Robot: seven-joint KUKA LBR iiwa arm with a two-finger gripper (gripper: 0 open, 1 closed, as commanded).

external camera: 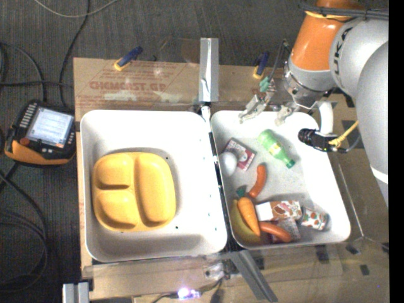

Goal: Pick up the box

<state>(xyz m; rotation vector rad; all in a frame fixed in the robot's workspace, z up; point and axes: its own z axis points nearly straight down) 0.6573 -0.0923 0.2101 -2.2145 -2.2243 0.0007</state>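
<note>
Your gripper (267, 108) hangs over the right bin's (334, 188) far rim, fingers spread apart and holding nothing. The box (238, 153) lies near that bin's left wall, with an egg (228, 162) touching its left side. The green bottle (276, 148) lies apart, leaving bare floor between them.

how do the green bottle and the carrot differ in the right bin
The green bottle lies near the bin's far end by the gripper; the carrot lies toward the near end. The bottle is green with a pale label; the carrot is orange with a green top. The bottle has bare floor around it; the carrot sits packed among other items. Both lie on their sides in the right bin.
</note>
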